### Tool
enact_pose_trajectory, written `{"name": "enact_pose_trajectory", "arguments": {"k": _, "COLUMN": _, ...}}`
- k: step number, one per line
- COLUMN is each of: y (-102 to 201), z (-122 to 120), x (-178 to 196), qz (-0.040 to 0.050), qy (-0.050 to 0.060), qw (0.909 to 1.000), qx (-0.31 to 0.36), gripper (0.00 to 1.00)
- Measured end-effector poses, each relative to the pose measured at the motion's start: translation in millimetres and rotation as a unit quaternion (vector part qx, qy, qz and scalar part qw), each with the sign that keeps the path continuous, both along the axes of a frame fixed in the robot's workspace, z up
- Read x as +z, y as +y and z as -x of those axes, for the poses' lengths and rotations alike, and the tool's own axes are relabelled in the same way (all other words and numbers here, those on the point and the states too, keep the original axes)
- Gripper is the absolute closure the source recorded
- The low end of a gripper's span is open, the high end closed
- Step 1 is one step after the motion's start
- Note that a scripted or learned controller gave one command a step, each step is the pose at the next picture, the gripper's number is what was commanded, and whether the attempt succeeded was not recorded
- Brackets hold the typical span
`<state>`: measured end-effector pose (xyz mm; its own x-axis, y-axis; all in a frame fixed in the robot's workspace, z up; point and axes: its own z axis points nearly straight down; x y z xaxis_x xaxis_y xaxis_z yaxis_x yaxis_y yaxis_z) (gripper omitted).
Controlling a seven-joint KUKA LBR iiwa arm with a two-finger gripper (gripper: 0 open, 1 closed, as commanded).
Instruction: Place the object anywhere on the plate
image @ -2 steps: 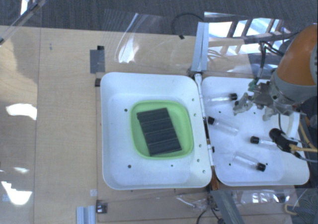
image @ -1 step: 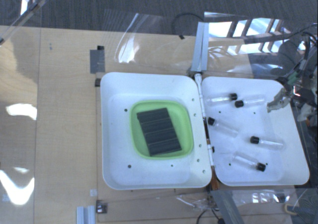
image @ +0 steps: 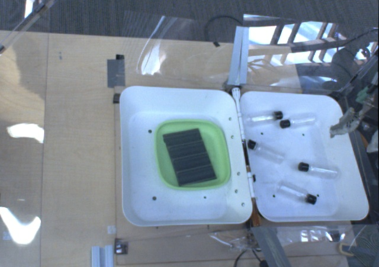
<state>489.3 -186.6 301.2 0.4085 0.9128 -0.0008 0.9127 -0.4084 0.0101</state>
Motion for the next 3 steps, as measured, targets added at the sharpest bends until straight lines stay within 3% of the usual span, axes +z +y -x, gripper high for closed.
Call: {"name": "enact_pose_trajectory", "arguments": {"k": 3, "y": -8.5, "z": 0.5, "x": 20.5, "qz": -0.0008, "qy": 0.001, "qw": 0.9947, "qx": -0.102, "gripper": 0.0}}
